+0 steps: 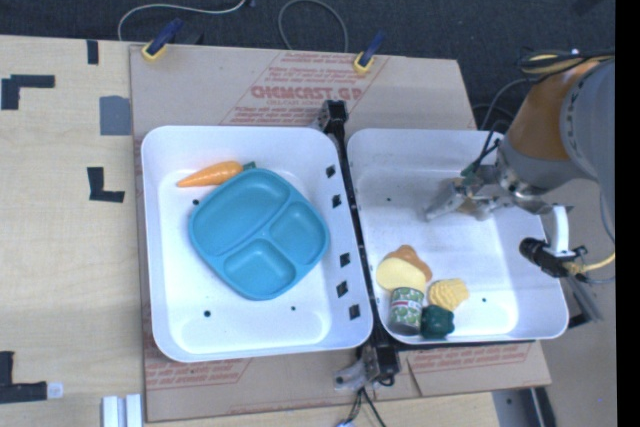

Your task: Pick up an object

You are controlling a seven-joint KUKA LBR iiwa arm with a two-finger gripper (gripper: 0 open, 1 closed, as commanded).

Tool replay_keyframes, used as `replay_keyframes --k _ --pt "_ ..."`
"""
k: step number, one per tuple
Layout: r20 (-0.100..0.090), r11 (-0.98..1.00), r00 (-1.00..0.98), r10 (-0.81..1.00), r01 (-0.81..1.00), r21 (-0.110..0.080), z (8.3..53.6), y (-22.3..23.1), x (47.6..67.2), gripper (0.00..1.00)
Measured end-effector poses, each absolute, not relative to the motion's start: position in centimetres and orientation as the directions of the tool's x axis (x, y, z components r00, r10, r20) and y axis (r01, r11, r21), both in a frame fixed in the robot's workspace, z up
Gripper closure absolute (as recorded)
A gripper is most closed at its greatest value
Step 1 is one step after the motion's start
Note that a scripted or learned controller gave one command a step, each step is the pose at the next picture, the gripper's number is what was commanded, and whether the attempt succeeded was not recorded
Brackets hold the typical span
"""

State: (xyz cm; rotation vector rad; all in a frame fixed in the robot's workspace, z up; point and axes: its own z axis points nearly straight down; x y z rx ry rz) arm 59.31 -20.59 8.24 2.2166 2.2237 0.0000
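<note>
The arm (560,130), grey with an orange band, reached in over the far wall of the right bin (400,147). The gripper (440,207) hung above the bare upper floor of that bin, pointing toward the divider between the two bins. Its fingers looked slightly spread, with nothing between them.

All graspable items in the right bin lay clustered at its near-left corner, well apart from the gripper. A pale yellow piece (402,267) sat farthest from the near wall. Just below it stood a small green-labelled can (405,307). A yellow ridged item (448,293) lay just beside the can, on the side away from the divider. A dark green item (437,321) touched the can, close to the near wall.

The left bin (165,245) lay on the other side of the divider from the right bin. It held a blue compartment tray (259,231) near its centre. An orange carrot (209,174) lay against the tray's far-left edge.

Both bins rested on a cardboard sheet (200,85).
</note>
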Motion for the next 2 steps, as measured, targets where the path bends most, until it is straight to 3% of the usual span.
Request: replay_keyframes --k 1,2 --pt "-0.003 0.004 -0.004 1.000 1.000 0.006 10.2 -22.3 67.2 0.00" --pt "-0.005 0.004 -0.004 1.000 1.000 0.005 8.6 -17.0 63.4 0.00"
